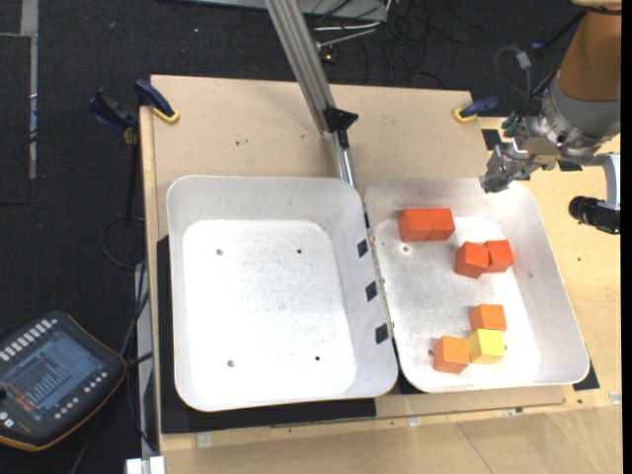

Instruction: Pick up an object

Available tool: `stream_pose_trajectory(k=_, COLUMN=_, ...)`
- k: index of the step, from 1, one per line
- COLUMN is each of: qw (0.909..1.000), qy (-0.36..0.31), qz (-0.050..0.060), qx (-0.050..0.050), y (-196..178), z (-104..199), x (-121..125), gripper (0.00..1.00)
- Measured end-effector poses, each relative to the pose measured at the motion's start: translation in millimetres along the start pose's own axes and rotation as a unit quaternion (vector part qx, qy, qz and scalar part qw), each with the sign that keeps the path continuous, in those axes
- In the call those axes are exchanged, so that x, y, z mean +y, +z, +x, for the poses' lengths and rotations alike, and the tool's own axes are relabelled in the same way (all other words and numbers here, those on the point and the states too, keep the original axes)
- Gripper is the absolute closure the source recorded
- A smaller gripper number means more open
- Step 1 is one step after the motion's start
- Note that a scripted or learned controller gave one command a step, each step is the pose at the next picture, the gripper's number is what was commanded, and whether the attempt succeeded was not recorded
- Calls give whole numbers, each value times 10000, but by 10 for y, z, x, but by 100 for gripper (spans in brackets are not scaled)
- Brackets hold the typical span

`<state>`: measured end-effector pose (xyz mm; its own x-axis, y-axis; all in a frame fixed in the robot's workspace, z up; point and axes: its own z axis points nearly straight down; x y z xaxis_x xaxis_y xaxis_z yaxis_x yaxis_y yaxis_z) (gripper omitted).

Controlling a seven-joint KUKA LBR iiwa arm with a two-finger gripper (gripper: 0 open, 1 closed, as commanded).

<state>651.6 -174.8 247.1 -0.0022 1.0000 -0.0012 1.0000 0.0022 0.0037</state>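
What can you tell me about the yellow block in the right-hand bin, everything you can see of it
The yellow block is a small cube, matte, plain on every visible face, and the sole yellow piece among orange ones. It sits flat on the floor of the right bin, toward its near end. An orange block sits right behind it and another orange block presses against its left side; the three form a tight cluster. The gripper hangs far from it, over the bin's far rim.
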Motion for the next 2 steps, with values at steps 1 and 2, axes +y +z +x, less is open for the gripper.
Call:
stream_pose_trajectory(k=1, qw=10000, qy=-26, qz=14, qx=11, y=-79, z=488, x=-138, gripper=100)
stream_pose_trajectory(k=2, qw=10000, qy=-22, qz=29, qx=12, y=12, z=931, x=-221, gripper=100)
